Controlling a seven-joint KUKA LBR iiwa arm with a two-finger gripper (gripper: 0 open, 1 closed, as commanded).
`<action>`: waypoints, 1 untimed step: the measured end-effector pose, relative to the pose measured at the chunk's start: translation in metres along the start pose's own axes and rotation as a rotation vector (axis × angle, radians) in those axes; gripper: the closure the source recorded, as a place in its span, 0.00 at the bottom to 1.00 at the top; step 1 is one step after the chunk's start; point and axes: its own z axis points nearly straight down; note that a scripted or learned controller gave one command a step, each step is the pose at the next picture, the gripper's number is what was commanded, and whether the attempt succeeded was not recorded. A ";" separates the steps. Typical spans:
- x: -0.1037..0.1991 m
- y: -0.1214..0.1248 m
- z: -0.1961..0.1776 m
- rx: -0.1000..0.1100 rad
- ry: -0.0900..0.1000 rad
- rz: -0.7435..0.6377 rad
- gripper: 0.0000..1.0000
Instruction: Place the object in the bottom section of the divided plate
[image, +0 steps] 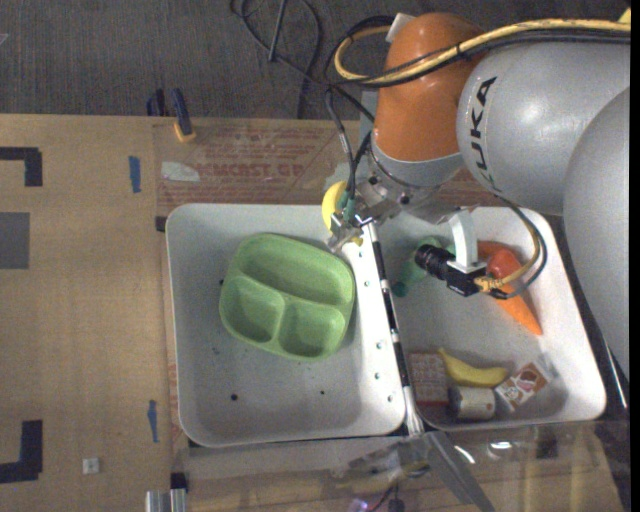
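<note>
The green divided plate (288, 295) lies in the left bin (200, 380), tilted, with one long section at its upper left and two smaller ones along its lower right. My gripper (345, 222) hangs over the wall between the two bins, just past the plate's upper right corner. A small yellow object (332, 198) with a green bit shows at the fingers, lifted over the bin's back rim; the gripper looks shut on it. The wrist hides most of that object.
The right bin (585, 390) holds an orange carrot (518, 305), a banana (474, 373), a green item (404, 280) by the dividing wall and a few small boxes (472, 401) at the front. The arm's bulk covers the bin's back right.
</note>
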 end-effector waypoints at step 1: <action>0.000 0.000 0.000 0.000 0.000 0.000 0.00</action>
